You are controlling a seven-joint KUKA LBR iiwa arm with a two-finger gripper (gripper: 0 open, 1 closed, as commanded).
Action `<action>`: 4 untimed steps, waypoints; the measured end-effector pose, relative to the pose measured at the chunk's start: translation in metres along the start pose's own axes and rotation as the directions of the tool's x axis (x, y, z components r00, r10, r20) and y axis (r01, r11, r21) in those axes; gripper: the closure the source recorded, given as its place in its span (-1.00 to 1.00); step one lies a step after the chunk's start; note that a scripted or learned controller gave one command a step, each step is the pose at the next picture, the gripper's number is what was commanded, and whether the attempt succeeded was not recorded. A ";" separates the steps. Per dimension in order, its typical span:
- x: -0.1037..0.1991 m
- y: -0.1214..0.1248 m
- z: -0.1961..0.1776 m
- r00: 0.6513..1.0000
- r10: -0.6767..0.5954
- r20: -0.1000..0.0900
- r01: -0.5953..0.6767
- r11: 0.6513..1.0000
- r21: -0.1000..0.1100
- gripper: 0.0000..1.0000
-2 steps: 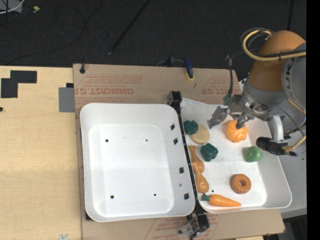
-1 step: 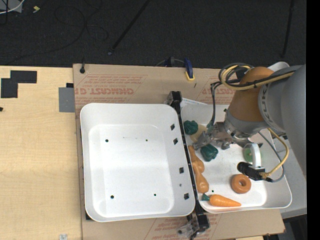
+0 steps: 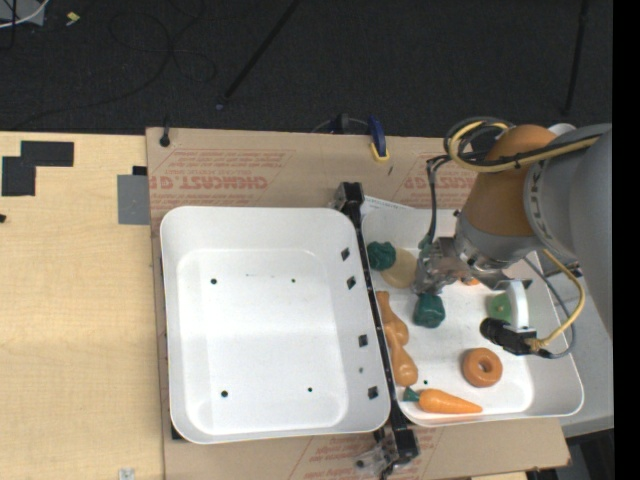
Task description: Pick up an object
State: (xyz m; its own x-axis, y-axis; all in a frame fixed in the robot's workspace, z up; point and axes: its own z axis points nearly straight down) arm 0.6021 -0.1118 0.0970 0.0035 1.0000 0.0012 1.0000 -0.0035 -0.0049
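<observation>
- The orange ring [image 3: 482, 368] lies flat on the floor of the right bin [image 3: 520, 396] and serves as the marker for everything else here.
- Just below and to the left of the ring, a carrot [image 3: 447, 402] lies on its side along the bin's near edge, with its green tip pointing away from the ring.
- Farther left of the ring, a long orange-tan piece [image 3: 397, 343] runs along the bin wall. It is near the carrot's tip, but I cannot tell if they touch.
- Well up and to the left of the ring, a teal piece [image 3: 381, 256] sits beside a pale beige piece [image 3: 402, 271] at the bin's far left corner.
- Above and slightly right of the ring, a light green piece [image 3: 499, 304] shows partly behind the robot's wrist parts.
- The empty-floored left bin [image 3: 260, 328] lies well to the left of the ring, past the divider.
- The gripper [image 3: 432, 276] hangs up and to the left of the ring, with the grey and orange arm [image 3: 510, 203] above it covering the bin's far right part.
- I cannot tell whether the gripper is open or closed, and nothing can be seen held in it.
- The dark green lump [image 3: 430, 311] sits near the ring, up and to its left, directly under the gripper on bare white floor.
- The lump looks small, rounded and knobbly, with a matte deep green surface. Its top meets the gripper's outline, and its sides stand clear of the other pieces.
</observation>
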 end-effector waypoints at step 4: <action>-0.040 0.008 0.009 1.000 -0.002 0.001 0.002 1.000 -0.001 -1.00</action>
State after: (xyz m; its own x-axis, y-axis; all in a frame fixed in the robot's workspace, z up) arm 0.6098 -0.1520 0.0874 0.0015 1.0000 0.0006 1.0000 -0.0015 -0.0038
